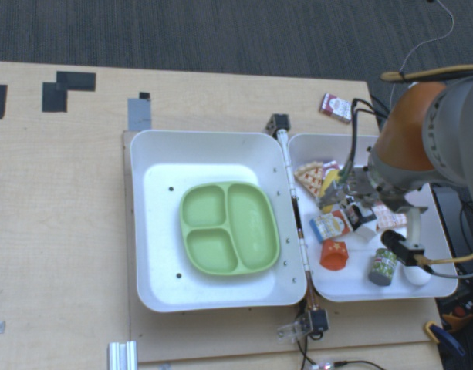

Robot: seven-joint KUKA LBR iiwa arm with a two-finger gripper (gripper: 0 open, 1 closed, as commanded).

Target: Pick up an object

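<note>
Left bin (pixel 140 206): green divided plate (pixel 229 228), stiff but wide, rim grab only. Right bin (pixel 437 287): waffle-print packet (pixel 316 177), blue packet (pixel 329 226), orange cup (pixel 334 255), green-patterned can (pixel 382 267), white ball (pixel 416 276). Orange cup looks light, rigid and small; judged easiest, pinch across its sides. Tool (pixel 352 206) is low over the clutter just right of the blue packet. Can't tell how far open it is, or if it has anything. Packets crowd the cup's upper side.

Light wooden bench (pixel 59 230), two white bins (pixel 143 230) side by side, small red packet (pixel 336 107)
</note>
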